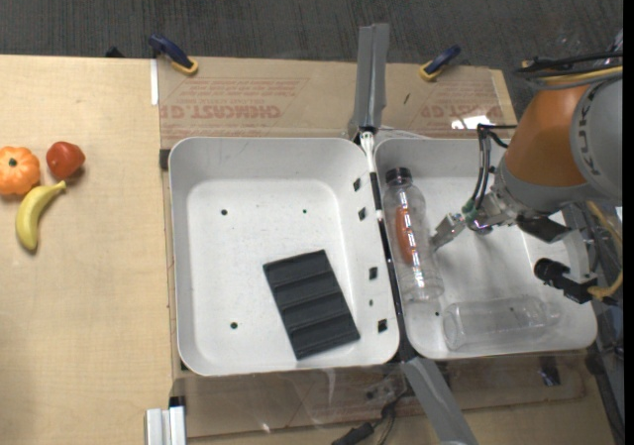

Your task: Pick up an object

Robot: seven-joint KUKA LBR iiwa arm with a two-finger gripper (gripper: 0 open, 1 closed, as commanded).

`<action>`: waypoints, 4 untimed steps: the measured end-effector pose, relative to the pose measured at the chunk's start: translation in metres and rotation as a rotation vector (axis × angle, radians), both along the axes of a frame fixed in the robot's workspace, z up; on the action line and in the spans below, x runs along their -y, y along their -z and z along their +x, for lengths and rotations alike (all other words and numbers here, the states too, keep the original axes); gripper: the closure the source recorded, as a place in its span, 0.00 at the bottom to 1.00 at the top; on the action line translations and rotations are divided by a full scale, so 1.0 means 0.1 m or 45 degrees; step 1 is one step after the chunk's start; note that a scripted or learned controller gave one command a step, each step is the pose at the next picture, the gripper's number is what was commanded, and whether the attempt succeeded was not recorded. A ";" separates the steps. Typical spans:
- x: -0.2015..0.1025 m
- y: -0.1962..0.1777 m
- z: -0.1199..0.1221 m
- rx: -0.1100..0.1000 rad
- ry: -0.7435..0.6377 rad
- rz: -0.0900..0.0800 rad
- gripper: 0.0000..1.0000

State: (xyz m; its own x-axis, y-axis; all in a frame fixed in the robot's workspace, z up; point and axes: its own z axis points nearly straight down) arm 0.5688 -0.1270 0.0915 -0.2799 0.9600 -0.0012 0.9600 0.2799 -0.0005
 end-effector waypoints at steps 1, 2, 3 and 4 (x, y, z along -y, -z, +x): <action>0.03 -0.14 -0.18 -0.001 0.046 0.002 0.00; 0.02 0.00 0.24 0.002 -0.111 -0.001 0.00; 0.61 -0.34 -0.29 0.001 -0.050 -0.001 0.00; 0.93 -0.48 -0.75 0.000 -0.020 0.000 0.00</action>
